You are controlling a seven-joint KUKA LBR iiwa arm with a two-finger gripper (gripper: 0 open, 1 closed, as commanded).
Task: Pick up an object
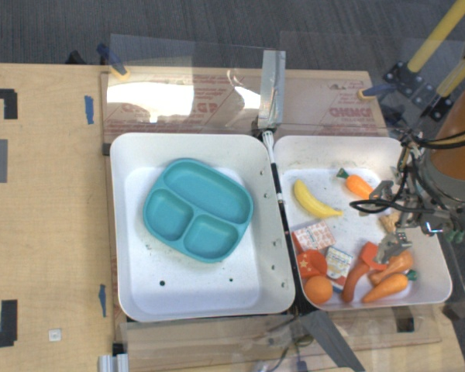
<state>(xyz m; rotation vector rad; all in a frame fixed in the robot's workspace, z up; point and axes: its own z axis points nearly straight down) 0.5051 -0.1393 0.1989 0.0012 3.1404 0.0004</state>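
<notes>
Two carrots (389,277) near right bin's rim (448,277).

Arm (449,161) was cut off at right edge; cables hid gripper (394,242) fingers & part of a carrot (395,263).

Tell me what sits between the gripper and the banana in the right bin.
Nothing visible does. The gripper hangs over the right side of the right bin; the banana lies to its left on bare floor. The small carrot sits above that line, the packets below it.
</notes>
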